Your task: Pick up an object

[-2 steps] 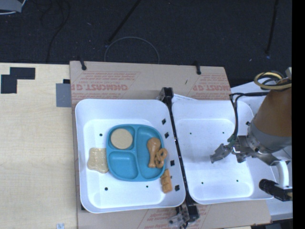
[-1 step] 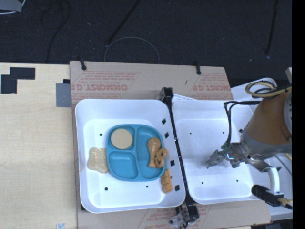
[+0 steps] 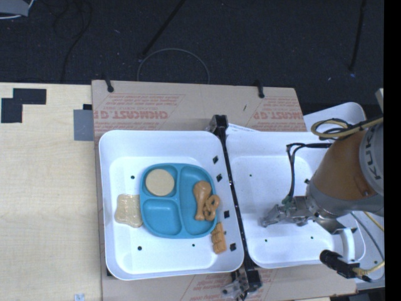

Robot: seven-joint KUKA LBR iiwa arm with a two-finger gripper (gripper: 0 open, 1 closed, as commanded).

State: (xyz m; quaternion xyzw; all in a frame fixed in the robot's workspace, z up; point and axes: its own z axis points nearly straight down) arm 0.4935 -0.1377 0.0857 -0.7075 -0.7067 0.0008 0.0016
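In the left bin lies a blue sectioned plate. It carries a round tan cracker and a brown pretzel-like piece. A pale toast-shaped piece rests just left of the plate, and a small orange-brown piece lies at the plate's lower right. My gripper hangs low over the floor of the right bin, pointing left, with no object seen between its fingers.
The black divider between the two bins runs between the plate and my gripper. The orange-banded arm covers the right bin's right side. Cardboard lies behind the bins, and a wooden benchtop lies to the left.
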